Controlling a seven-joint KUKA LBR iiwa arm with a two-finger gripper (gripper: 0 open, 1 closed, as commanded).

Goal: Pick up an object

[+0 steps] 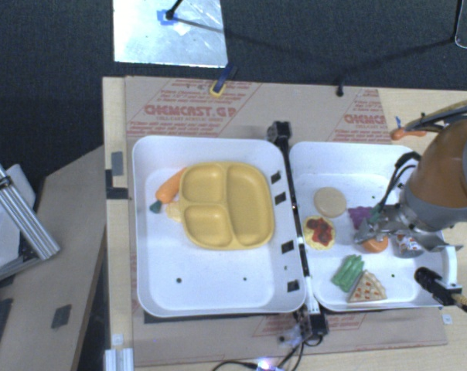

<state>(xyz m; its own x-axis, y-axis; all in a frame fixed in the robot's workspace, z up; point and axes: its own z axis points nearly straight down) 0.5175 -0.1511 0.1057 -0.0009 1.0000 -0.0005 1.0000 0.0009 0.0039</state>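
Counted around the yellow divided plate [224, 205]: 2 white bins [152, 284] sit side by side, and the plate, 1 of its kind with 3 compartments, lies in the bin on the view's left. Touching the plate's left edge is 1 toy carrot [168, 187].

In the bin to the right of the plate lie 6 toy foods: 1 tan round disc [330, 202], 1 yellow piece topped with red [319, 233], 1 purple piece [361, 216], 1 orange piece [375, 246], 1 green vegetable [348, 272] and 1 pizza slice [367, 288]. That makes 7 toy foods and 1 plate across 2 bins.
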